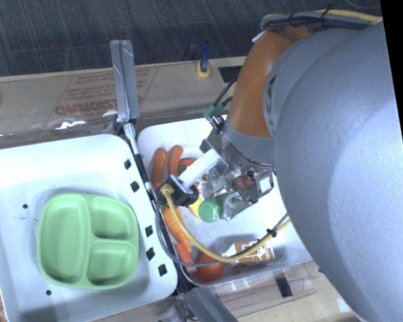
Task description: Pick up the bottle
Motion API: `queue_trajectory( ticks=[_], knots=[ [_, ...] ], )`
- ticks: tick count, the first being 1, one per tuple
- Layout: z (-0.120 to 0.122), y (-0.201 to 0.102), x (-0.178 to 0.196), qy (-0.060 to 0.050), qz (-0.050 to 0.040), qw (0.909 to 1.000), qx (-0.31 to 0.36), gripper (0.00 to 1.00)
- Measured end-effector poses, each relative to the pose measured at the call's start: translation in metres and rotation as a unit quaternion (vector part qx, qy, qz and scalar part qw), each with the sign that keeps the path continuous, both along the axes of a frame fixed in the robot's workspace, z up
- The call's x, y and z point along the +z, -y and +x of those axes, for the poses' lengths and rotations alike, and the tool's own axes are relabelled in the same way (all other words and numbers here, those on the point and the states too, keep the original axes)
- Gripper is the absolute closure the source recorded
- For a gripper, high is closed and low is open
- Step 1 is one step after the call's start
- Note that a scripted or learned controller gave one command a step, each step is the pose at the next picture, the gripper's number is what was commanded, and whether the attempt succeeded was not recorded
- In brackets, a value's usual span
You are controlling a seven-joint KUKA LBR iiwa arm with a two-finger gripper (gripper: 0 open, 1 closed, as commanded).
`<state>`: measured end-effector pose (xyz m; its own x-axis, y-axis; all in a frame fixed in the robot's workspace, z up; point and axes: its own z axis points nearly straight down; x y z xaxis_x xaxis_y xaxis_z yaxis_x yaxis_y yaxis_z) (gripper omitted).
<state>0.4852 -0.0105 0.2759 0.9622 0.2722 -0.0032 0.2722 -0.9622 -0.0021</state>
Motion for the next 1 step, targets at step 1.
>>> queue_trajectory(
  ticks=[1],
  knots=[
    [0.0027,-0.0537,-0.025,-0.002,-0.0008,0.9996,-0.03,1.0]
  ],
)
